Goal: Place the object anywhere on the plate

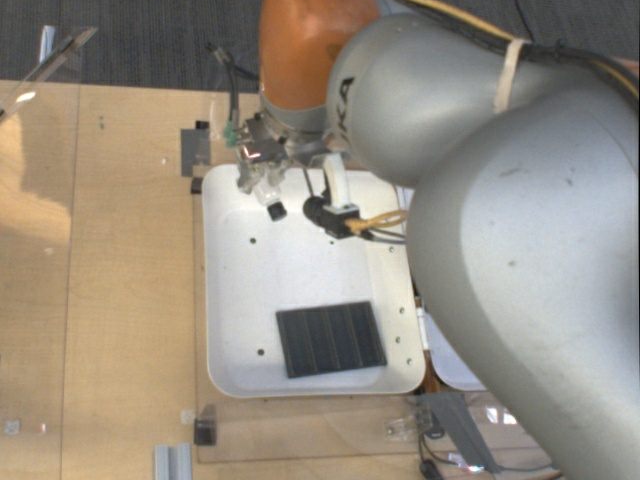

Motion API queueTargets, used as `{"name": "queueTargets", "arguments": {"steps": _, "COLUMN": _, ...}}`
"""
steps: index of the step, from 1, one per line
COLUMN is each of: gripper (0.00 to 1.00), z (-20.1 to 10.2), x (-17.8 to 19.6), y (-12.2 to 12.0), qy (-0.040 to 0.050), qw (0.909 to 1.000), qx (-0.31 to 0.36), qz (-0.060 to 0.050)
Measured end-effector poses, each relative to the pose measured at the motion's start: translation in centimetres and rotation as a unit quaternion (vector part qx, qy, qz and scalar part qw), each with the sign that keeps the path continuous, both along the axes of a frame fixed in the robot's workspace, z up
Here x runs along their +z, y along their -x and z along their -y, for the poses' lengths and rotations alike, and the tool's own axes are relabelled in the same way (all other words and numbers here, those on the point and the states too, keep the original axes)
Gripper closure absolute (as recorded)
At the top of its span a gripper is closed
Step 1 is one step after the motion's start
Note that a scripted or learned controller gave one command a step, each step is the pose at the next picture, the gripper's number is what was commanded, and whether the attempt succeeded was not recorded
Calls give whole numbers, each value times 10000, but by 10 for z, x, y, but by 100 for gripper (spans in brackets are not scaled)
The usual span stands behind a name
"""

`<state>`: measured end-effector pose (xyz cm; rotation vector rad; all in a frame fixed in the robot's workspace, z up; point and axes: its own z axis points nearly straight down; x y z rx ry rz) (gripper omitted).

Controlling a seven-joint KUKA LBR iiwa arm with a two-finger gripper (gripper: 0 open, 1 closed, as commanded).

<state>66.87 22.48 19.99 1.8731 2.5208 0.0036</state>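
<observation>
A dark grey ribbed rectangular plate (330, 339) lies flat in the near part of the left white bin (232, 298). My gripper (262, 190) hangs low over the far left corner of that bin, well away from the plate. A small dark bit (277, 210) shows at the gripper's tip; I cannot tell whether it is a held object or part of the gripper. The orange band and grey arm cover the far right part of the bin.
The big grey arm (500, 218) hides most of the right bin, of which a sliver of rim (450, 370) shows. A black cable fitting (320, 211) hangs beside the gripper. Wooden bench top (100, 268) lies to the left, with small clamps at the bin's corners.
</observation>
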Motion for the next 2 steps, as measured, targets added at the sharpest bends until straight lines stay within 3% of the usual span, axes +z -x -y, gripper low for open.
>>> {"name": "queueTargets", "arguments": {"steps": 1, "gripper": 100, "z": 3, "x": 59, "y": -1, "qy": -2, "qw": 9934, "qx": 1150, "qz": 35}}
{"name": "queueTargets", "arguments": {"steps": 2, "gripper": 100, "z": 3, "x": -44, "y": 0, "qy": 1, "qw": 9995, "qx": 308, "qz": -8}}
